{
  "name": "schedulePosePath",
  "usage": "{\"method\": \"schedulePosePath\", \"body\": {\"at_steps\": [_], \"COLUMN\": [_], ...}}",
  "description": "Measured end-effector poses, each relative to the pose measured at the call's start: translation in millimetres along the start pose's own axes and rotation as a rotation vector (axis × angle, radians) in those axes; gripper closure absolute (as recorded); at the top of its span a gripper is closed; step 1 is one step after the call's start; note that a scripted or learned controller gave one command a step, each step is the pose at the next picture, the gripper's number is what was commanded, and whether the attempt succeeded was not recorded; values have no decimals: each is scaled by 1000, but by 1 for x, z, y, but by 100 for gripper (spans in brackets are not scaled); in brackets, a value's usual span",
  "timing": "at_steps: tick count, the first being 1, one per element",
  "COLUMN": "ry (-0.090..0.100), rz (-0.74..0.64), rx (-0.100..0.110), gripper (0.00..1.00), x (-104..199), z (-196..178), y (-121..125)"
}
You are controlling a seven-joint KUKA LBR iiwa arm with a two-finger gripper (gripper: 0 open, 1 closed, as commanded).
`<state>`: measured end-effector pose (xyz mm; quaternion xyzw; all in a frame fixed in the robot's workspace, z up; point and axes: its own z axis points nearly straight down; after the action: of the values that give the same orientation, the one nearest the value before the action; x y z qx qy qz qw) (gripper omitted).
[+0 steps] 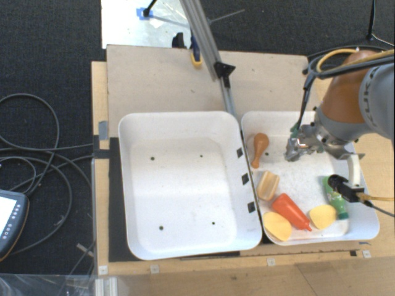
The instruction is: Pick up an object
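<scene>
over the right bin (370, 227), near its upper middle: gripper (295, 148), low above bare floor, nothing seen between the fingers; opening too small and blurred to judge, cannot tell. below it, along the bin's near side: carrot (291, 211) lying aslant, touching a yellow piece (278, 226) at its thick end and a lemon (322, 216) near its tip; bread slice (268, 185) just above the carrot; green item (337, 200) by the right wall; drumstick (259, 147) apart, near the left wall, just left of the gripper. likely light, stiff plastic toys, smooth and prone to slip or roll. drumstick judged easiest: isolated, narrow shaft, best pinched across the thin handle. carrot best taken mid-body, though crowded by neighbours. left bin (136, 134) beside, white.
</scene>
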<state>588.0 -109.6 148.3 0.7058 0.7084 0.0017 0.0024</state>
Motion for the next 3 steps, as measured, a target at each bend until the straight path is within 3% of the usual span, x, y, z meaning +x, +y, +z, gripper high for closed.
{"method": "schedulePosePath", "body": {"at_steps": [2, 3], "ry": [0, 3], "rz": [-2, -8], "rx": [-2, 3], "gripper": [100, 100], "x": [-1, 60], "z": [-119, -121], "y": [8, 11]}}
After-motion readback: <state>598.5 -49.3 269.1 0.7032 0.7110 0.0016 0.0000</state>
